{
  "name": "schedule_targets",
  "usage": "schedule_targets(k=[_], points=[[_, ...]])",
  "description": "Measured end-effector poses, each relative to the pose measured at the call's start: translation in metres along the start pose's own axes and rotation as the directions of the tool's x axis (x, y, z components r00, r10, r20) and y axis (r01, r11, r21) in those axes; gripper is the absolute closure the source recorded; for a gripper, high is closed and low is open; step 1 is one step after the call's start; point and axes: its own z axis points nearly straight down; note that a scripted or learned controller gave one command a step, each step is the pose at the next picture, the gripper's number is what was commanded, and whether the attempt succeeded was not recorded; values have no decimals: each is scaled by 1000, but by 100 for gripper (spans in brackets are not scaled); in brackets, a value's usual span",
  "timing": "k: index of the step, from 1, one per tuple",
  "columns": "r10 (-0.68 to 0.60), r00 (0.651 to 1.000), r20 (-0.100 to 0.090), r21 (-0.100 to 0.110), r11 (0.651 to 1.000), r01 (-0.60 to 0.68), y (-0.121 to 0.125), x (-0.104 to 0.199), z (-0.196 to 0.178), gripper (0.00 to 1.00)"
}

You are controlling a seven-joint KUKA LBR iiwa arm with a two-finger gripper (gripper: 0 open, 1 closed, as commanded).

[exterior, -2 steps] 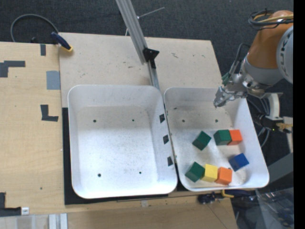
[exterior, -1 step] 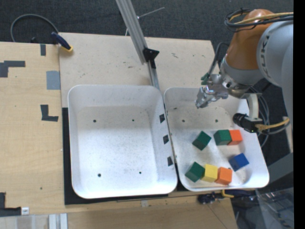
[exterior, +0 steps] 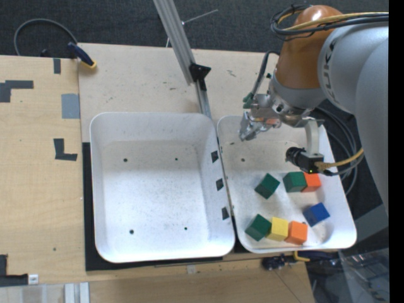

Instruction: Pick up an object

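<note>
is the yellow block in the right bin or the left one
In the right bin. The yellow block lies on its floor near the front edge, touching a green block and an orange block on either side.

Pale wooden bench, dark carpet beyond.

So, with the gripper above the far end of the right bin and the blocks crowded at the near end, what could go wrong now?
1. The gripper hangs away from every block, so closing here would likely catch nothing.
2. The dark green block, yellow block and orange block sit in a touching row; the fingers may not fit between them.
3. That row lies near the right bin's rim, so a descent there may strike the wall.
</note>
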Motion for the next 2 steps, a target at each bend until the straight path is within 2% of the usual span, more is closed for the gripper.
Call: schedule_targets(k=[1, 2], points=[[0, 1000, 0, -1, 1000, 0, -7, 54, -10, 100], [0, 1000, 1, 0, 1000, 0, -1, 108, -14, 100]])
